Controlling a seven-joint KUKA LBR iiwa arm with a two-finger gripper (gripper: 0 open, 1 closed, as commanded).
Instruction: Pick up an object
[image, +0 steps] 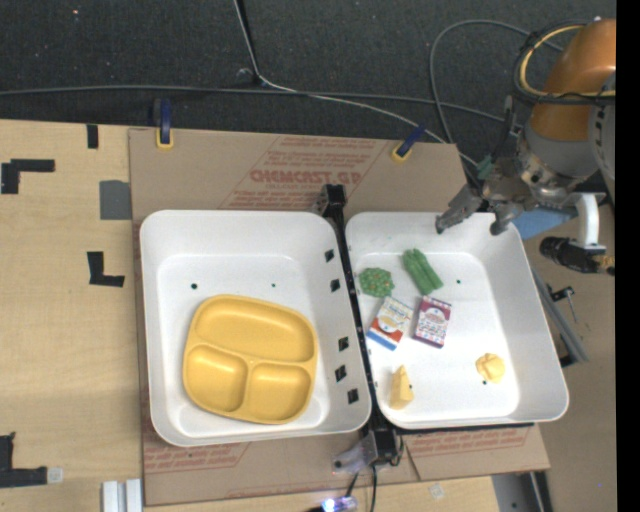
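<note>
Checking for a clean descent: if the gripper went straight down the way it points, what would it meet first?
Most likely bare floor at the far edge of the right bin; the gripper is open above it, with the green block off to its side. Depth is uncertain.

The wooden bench (60, 350) carries a brown cardboard sheet (290, 175), held at its far edge by two clamps (163, 125). On the sheet lie two white bins, the left bin (160, 240) touching the right bin (535, 340).

Green oblong toy (421, 270), lying tilted, upper middle of right bin (530, 290)
</note>
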